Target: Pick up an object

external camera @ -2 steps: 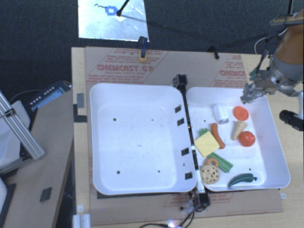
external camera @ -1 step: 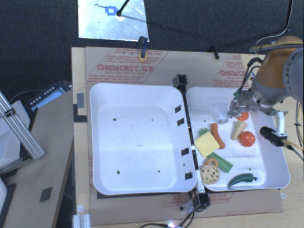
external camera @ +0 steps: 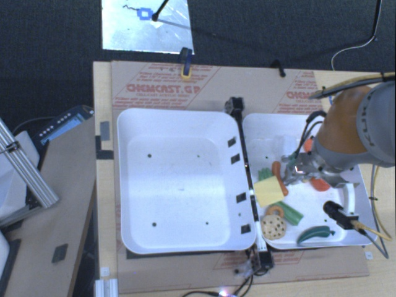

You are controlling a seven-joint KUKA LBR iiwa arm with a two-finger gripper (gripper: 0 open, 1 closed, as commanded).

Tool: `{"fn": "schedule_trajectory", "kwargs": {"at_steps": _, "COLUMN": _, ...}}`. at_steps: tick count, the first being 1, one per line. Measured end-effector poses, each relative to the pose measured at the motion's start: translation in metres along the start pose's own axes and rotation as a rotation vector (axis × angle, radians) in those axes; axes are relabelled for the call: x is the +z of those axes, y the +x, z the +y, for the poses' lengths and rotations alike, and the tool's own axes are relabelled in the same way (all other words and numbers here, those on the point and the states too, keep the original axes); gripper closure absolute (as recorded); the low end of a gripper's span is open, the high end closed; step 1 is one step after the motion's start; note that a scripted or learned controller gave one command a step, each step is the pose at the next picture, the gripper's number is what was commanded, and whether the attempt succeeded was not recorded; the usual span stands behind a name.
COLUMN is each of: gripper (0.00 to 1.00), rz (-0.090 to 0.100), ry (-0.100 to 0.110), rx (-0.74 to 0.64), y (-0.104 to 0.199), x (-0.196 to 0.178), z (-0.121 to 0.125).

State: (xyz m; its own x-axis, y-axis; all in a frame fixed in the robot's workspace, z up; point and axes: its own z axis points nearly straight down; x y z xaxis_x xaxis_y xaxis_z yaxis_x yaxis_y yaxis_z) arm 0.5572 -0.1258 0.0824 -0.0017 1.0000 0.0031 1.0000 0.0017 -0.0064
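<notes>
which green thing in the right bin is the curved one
The dark green piece, lowest in the view; the other two are lighter and straighter.

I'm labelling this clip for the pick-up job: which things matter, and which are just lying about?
Job: gripper; right bin; yellow block; speckled round biscuit; curved green piece.
Lying about: left bin; blue-and-yellow clamp; shiny sheet.
</notes>
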Motion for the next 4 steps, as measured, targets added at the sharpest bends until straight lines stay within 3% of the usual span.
{"fn": "schedule_trajectory", "kwargs": {"at_steps": 1, "gripper": 1.0, "rz": -0.004, "ry": -0.004, "rx": 0.003, "y": 0.035, "x": -0.002, "z": -0.073}}
{"fn": "schedule_trajectory", "kwargs": {"at_steps": 4, "gripper": 1.0, "rz": -0.005, "ry": -0.016, "rx": 0.001, "y": 0.034, "x": -0.033, "z": -0.067}}
